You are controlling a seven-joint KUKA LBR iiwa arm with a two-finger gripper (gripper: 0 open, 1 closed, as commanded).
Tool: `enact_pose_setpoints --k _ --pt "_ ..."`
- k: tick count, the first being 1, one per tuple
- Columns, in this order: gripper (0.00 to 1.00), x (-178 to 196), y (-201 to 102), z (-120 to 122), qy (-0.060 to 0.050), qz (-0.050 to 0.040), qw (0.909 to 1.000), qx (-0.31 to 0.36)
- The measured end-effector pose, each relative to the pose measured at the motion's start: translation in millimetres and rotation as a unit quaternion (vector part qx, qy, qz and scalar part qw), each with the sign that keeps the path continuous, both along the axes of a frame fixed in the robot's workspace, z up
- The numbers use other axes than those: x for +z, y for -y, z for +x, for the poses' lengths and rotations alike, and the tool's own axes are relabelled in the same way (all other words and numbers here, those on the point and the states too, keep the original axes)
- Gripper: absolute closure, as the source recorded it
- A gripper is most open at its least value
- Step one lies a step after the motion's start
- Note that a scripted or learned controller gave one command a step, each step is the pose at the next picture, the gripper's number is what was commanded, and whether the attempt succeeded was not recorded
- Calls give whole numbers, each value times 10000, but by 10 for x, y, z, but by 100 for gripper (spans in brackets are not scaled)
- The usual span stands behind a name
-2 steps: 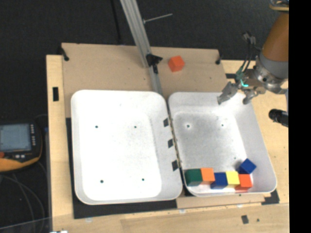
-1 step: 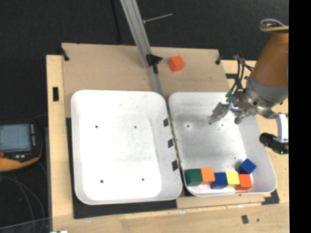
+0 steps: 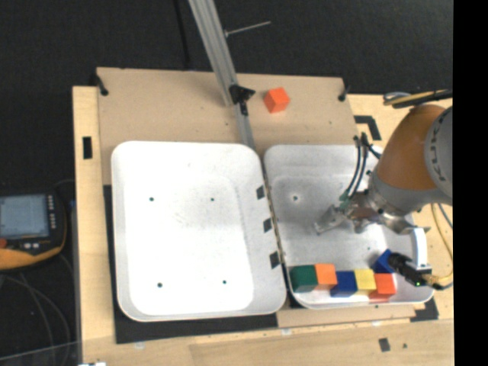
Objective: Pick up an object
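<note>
White plastic, two shallow bins side by side on a tan bench [image 3: 175, 105]. Left bin [image 3: 191, 231] bare across its floor, wide room from rim to rim. Right bin [image 3: 305, 181] crowded only along its lower edge: green block [image 3: 303, 277], orange block [image 3: 325, 274], blue block [image 3: 344, 282], yellow block [image 3: 365, 280] and red-orange block [image 3: 385, 284] in a row, touching or nearly touching one another, pressed against the lower rim. Another small blue block [image 3: 383, 261] just above the right end of that row. Upper and left parts of the right bin's floor open.

Grey arm with orange band [image 3: 408, 158] reaching in from the right edge of the frame, covering the right bin's right side. Gripper [image 3: 333, 221] low over the middle of the right bin, pointing left, above the row and apart from it. Nothing seen between its fingers; how far apart they stand, impossible to tell.

Lone orange cube [image 3: 276, 100] outside both bins, on the bench near the upper edge, just right of a slanted metal rail [image 3: 213, 36]. Handheld screen device [image 3: 27, 219] at the far left edge of the frame, off the bench.
</note>
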State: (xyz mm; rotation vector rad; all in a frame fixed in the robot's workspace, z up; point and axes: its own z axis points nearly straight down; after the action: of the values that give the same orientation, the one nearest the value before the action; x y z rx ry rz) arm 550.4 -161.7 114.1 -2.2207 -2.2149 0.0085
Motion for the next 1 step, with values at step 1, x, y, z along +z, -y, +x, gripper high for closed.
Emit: enact_pose_setpoints --k 1 --pt "0 -164 21 -199 66 -13 10000 4"
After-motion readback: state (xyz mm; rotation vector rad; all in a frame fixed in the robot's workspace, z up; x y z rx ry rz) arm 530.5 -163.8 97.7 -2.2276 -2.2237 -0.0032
